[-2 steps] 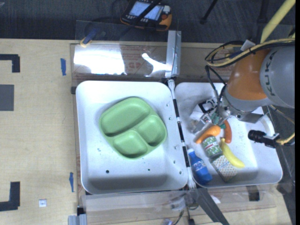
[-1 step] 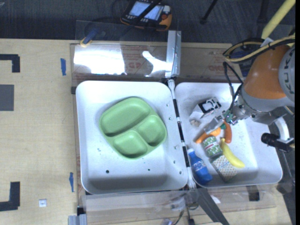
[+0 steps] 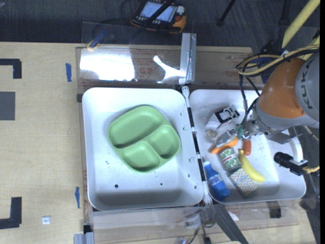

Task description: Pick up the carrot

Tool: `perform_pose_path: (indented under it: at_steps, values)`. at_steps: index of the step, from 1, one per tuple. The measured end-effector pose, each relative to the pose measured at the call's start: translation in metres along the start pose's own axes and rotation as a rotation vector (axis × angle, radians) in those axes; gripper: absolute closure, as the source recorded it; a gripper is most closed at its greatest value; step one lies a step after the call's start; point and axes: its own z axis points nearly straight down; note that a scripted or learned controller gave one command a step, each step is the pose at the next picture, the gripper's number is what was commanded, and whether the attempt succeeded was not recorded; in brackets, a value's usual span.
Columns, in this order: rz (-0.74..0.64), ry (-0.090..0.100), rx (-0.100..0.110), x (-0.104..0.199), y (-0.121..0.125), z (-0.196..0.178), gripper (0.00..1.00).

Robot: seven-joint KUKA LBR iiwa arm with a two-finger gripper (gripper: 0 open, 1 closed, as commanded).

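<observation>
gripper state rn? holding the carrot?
Gripper: low in the right bin, just above the carrot. Open, closed or holding cannot be told from this view.

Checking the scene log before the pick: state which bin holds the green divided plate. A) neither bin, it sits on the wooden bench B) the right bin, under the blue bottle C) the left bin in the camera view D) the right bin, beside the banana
C: the green divided plate lies in the middle of the left bin, while the banana and the blue bottle sit in the right bin.
</observation>
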Motion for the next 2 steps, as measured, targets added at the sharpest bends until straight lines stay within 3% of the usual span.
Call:
perform_pose_path:
  at_steps: [1,2]
  values:
    - [0.001,0.0,-0.004,0.0,0.002,-0.01,1.0]
    - [0.162,0.017,0.044,0.009,0.047,-0.089,1.0]
